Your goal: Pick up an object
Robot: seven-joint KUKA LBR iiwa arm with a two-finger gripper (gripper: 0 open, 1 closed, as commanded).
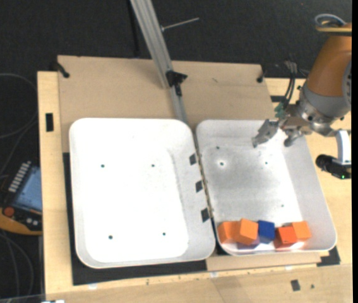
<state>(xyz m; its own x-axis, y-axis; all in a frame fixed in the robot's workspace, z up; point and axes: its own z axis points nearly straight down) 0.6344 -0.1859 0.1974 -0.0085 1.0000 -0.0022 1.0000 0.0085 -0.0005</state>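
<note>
The gripper (pixel 273 133) hovers over the upper right corner of the right bin (pixel 254 175), fingers apart and holding nothing. The blocks lie well apart from it, in a row along that bin's lower edge: an orange block (pixel 238 231) at the left, a blue block (pixel 266 230) touching it, and another orange block (pixel 292 233) at the right. They look small, stiff and light, probably wood or foam. Their flat opposite faces suit a pinch, though crowding and the bin wall may hinder the fingers.
</note>
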